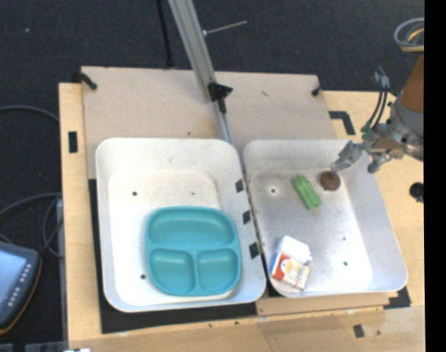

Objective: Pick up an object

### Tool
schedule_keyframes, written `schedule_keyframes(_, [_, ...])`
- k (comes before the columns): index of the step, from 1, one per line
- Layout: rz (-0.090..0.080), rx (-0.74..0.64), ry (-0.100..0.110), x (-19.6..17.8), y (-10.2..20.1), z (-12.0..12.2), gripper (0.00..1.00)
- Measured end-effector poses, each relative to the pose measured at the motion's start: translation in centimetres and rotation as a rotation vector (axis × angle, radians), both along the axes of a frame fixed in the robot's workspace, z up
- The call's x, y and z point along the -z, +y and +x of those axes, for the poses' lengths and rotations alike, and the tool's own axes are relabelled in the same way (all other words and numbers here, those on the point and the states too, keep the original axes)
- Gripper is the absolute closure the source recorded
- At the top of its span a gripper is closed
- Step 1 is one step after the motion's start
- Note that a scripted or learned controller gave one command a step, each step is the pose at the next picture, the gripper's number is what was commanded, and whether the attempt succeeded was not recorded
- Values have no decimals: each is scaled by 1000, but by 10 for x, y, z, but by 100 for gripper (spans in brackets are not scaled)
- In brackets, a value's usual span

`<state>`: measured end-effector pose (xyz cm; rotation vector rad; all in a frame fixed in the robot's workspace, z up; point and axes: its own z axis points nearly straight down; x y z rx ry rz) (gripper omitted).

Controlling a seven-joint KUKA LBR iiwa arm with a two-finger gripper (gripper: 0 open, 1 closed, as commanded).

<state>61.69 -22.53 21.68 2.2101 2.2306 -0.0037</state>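
Note:
The right bin (370, 255) holds three objects. A small green block (306, 192) lies near its middle, and a brown round object (330, 180) sits just to the block's right. A white carton with red and orange print (291, 264) rests at the bin's front left corner. My gripper (357, 163) hangs over the bin's back right edge, a little up and right of the brown object. Its two fingers stand apart, open, with nothing between them.
The left bin (120, 167) holds a teal divided plate (194, 250) at its front. A slanted metal rail (197, 42) rises from the back of the bench between the bins. A tablet (6, 281) lies off the bench at the far left.

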Motion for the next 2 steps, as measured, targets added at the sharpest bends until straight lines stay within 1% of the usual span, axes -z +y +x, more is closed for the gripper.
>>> schedule_keyframes(1, [2,7,3,28,24,-32,0])
schedule_keyframes(2, [1,8,-5,15,23,-29,100])
